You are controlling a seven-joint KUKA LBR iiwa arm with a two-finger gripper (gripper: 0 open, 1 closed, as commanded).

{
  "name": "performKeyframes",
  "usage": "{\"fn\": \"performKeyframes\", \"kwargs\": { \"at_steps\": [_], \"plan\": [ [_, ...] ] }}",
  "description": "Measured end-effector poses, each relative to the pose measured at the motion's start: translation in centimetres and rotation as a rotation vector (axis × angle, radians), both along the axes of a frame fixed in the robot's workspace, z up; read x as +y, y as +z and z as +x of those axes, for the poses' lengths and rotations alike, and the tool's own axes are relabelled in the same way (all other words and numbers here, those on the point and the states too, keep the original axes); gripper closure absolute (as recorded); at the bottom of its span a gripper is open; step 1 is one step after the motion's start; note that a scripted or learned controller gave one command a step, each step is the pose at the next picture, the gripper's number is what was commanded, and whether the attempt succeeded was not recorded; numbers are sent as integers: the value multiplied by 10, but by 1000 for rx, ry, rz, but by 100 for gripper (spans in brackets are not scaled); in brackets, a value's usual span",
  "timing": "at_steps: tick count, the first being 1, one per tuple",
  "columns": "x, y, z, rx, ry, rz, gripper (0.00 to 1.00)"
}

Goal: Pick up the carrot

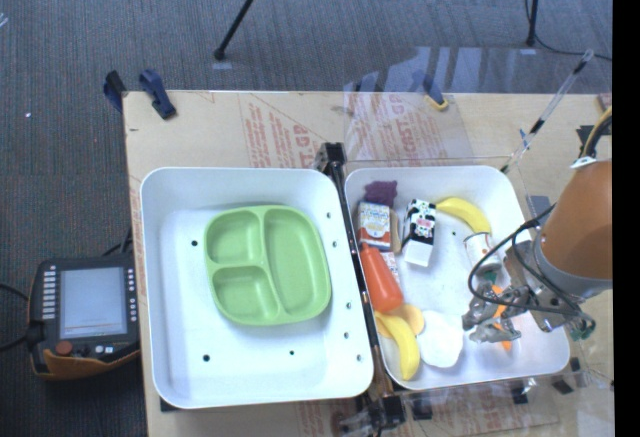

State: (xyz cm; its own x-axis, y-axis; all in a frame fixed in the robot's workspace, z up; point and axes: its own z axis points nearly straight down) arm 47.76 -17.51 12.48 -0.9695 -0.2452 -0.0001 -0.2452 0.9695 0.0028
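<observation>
Carrot at right bin's left wall; fingers apart, well aside.

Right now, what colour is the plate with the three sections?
Light green. The plate shows best in the camera view.

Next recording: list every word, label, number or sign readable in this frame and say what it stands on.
Red print on the bench board: letters show but sit at an angle and are too blurred to read.
Small carton in the right bin: printed label, too small to read.
Black-and-white carton: cow-patch pattern, no legible words.
Pendant screen left of the bench: blank glare.
Nothing can be quoted.
</observation>
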Motion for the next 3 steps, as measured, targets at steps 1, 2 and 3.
{"fn": "performKeyframes", "kwargs": {
  "at_steps": [1,2,3],
  "plan": [
    [3,9,2,-2,6,2,100],
    [6,19,5,-4,13,4,100],
    [8,28,7,-6,20,6,100]
  ]
}}
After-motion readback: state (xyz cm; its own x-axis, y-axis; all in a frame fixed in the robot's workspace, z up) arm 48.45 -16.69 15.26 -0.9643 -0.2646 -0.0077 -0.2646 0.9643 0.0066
